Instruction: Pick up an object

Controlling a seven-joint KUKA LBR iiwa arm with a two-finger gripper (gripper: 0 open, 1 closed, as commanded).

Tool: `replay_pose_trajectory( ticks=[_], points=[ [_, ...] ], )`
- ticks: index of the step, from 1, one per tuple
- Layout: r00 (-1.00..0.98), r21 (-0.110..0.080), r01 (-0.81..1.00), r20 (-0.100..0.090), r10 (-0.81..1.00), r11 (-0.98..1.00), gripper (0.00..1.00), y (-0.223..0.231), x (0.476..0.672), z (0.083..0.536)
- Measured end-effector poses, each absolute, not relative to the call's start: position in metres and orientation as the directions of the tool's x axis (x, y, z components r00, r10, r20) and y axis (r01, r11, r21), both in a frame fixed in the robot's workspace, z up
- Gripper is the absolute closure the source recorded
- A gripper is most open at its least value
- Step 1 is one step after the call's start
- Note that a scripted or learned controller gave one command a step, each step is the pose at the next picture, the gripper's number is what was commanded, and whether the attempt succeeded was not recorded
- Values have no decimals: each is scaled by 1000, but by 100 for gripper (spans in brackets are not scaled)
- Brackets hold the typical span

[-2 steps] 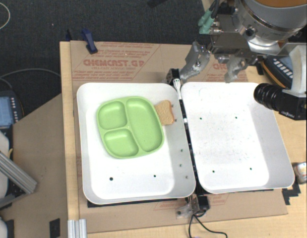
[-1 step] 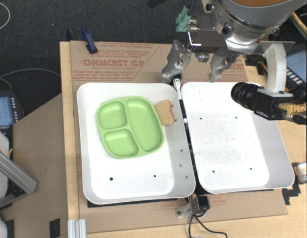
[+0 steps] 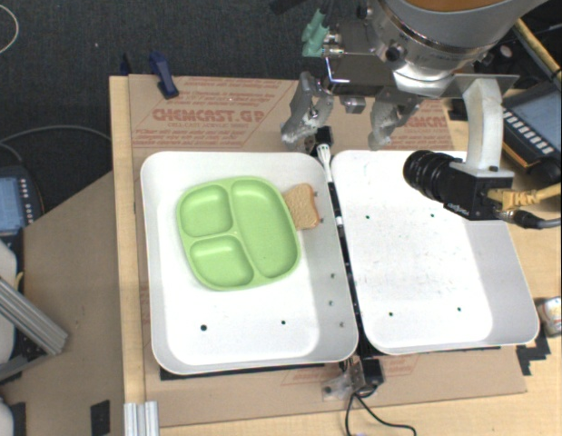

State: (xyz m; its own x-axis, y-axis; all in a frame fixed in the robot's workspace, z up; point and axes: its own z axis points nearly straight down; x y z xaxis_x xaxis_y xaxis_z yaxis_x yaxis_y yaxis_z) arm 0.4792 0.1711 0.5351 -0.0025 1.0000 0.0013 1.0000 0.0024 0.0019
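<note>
— What's on the bench?

— A brown cardboard sheet (image 3: 208,107) with red print, and on it two shallow white bins side by side. A grey arm (image 3: 462,7) with an orange band leans in over their far edge.

— Anything in the bins?

— The left bin (image 3: 244,325) holds a green plate (image 3: 237,234) with three compartments, lying flat in the far half. A small tan block (image 3: 303,207), rectangular, lies against the plate's right rim, close to the wall next to the right bin (image 3: 426,271). That bin's floor has dark specks.

— And the claw?

— The gripper (image 3: 344,121) hangs above the far end of the seam between the bins. Its two fingers (image 3: 303,116) are spread wide and grip nothing. It is near the block but apart from it.
</note>
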Motion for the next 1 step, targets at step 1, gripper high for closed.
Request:
replay_pose_trajectory(
  ticks=[1],
  points=[
    [-1,6,1000,3,1000,1,100,171,480,546]
  ],
)
